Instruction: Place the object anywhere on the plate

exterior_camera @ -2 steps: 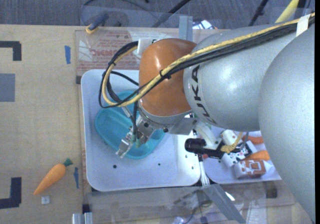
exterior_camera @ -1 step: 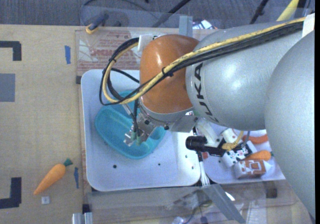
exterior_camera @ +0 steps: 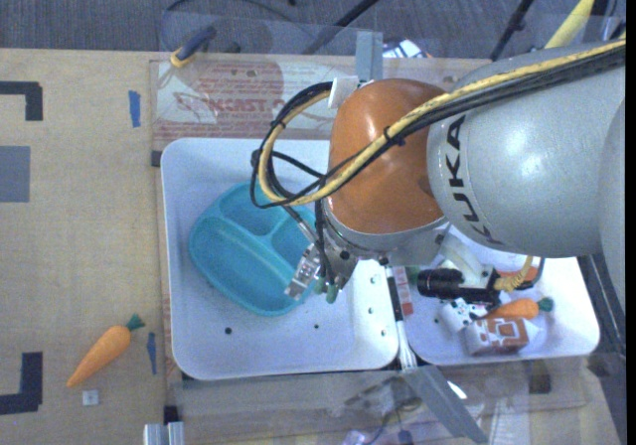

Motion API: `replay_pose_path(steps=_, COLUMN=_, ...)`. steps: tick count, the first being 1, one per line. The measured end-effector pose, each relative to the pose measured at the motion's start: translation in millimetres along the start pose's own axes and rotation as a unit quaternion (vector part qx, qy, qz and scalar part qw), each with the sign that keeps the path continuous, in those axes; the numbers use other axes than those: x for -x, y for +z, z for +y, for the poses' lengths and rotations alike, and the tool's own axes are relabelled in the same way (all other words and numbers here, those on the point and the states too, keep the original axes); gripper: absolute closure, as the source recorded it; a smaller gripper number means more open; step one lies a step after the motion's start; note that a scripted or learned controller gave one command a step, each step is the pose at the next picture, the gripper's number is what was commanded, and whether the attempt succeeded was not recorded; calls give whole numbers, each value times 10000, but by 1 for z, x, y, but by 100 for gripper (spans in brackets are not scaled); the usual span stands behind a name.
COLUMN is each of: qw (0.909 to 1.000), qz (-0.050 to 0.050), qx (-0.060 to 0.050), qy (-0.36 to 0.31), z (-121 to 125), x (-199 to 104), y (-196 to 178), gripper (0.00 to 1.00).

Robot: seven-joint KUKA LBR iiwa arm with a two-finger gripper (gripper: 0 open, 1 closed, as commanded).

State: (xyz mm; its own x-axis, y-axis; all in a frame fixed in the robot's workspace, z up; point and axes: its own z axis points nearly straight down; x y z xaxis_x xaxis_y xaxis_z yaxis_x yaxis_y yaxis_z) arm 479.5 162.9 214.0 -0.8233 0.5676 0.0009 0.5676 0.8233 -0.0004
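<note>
Camera view, looking down at a slant: I am watching the gripper [exterior_camera: 316, 277] hovering at the near right rim of the blue plate [exterior_camera: 243, 249] in the left bin [exterior_camera: 199, 339], which way its fingers stand I cannot tell. Nothing is showing between them. Candidate objects, an orange carrot-shaped toy [exterior_camera: 519, 309] among them, are lying in the right bin [exterior_camera: 576, 334], rightward of the gripper, partly hidden under the arm.

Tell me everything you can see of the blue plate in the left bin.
The plate is light blue, looks like plastic, and has raised ridges dividing it into compartments. It lies flat and turned at an angle on the floor of the left bin. Nothing is seen lying on it. The gripper hangs over its right edge, and the arm hides that side.
</note>
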Motion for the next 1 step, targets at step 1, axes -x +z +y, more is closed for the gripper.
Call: replay_pose_path(steps=1, qw=9968, qz=2, qx=0, qy=-800, z=1, x=0, y=9, gripper=100)
